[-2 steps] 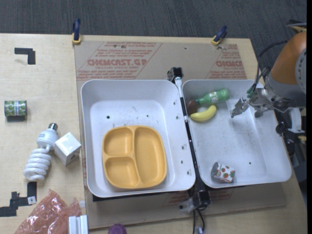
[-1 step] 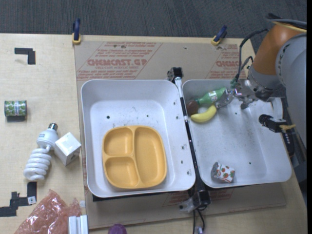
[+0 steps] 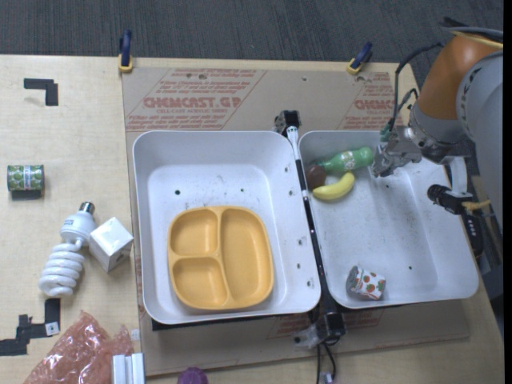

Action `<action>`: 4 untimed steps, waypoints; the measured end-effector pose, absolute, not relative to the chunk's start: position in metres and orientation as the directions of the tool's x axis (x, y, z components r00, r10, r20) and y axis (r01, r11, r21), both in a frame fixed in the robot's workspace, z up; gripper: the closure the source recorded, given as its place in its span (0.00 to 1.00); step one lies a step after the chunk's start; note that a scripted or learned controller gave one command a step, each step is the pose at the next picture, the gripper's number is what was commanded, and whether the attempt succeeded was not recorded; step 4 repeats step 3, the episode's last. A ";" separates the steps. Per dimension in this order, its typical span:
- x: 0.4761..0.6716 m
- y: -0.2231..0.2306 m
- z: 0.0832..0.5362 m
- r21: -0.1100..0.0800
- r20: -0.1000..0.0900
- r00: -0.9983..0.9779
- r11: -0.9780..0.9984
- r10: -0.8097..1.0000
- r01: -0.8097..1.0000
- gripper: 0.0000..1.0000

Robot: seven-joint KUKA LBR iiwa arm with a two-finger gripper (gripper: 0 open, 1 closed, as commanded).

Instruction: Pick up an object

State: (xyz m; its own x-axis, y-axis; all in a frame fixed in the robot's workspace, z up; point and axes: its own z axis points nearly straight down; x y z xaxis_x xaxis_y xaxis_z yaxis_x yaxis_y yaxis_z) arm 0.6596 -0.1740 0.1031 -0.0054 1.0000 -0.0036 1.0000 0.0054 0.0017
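Poised low over the right bin (image 3: 448, 282), gripper (image 3: 386, 162) at about 12 o'clock of that bin, just beside the right end of the green bottle (image 3: 349, 160). Cannot tell how wide it stands, nor whether anything is caught in it; too small and too dark there to judge.

Probably lining up on the bottle. To do it well:
- Slide toward 9 o'clock until centred over the bottle's body, not its end.
- Close across the narrow width, not along the length.
- Keep clear of the banana (image 3: 334, 187), lying at 7 o'clock of the bottle and very close to it, perhaps touching.
- Lift straight up and slowly; likely to roll or squirt out if pinched off-centre.

Bottle: round, smooth, glossy plastic, lying on its side, with a dark brown end (image 3: 317, 172) toward the bin wall. Banana: curved, yellow, matt, probably slick and firm if a toy. Near 7 o'clock of the right bin, well apart, a small crumpled packet (image 3: 366, 283), white with red and green marks. In the left bin (image 3: 152, 214), a yellow plate (image 3: 221, 257) with three compartments, shallow and smooth.
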 end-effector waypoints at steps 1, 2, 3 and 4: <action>0.659 -0.174 0.103 0.001 -0.003 -0.005 0.005 1.000 1.000 0.00; 0.601 -0.143 0.092 0.000 -0.001 0.001 -0.001 1.000 1.000 0.00; 0.545 -0.119 0.092 0.000 0.000 0.002 -0.002 1.000 1.000 0.00; 0.545 -0.119 0.092 0.000 0.000 0.002 -0.002 1.000 1.000 0.00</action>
